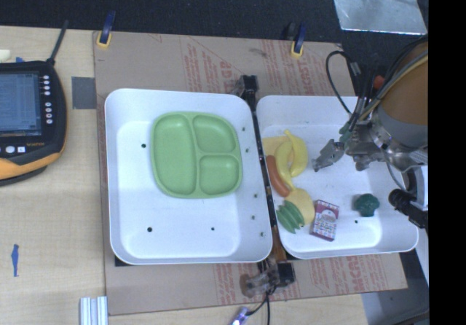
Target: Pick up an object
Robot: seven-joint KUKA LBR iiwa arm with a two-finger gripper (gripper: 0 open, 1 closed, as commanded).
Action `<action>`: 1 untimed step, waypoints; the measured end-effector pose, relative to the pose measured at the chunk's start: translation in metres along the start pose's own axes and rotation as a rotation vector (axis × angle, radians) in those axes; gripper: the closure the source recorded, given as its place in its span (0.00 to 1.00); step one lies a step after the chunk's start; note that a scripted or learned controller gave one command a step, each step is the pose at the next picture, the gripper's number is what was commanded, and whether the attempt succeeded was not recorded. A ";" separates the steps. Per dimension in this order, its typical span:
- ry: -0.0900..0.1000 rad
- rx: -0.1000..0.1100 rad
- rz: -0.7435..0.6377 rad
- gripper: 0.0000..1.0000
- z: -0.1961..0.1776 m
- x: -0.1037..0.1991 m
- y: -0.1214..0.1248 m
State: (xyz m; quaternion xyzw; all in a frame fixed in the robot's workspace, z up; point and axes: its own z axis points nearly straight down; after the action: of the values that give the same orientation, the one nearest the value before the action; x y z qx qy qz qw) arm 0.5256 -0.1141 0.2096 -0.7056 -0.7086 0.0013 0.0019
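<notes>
Gripper [325,157] is seen over right bin [378,243] | finger state cannot be told | banana [291,154] lies just left of it, long axis running top to bottom | nothing is seen held

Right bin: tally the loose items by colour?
In the right bin:
Yellow: 2, the banana and a yellow piece
Green: 2, a long green item and a dark green lump
Orange-red: 1, a sausage-shaped piece
Red and white: 1, a small packet
Total: 6
</notes>
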 end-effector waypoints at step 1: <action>-0.001 -0.002 0.000 0.00 0.117 0.000 -0.015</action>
State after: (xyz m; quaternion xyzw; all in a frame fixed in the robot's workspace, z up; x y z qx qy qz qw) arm 0.5104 -0.1141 0.0923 -0.7055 -0.7087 0.0009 0.0007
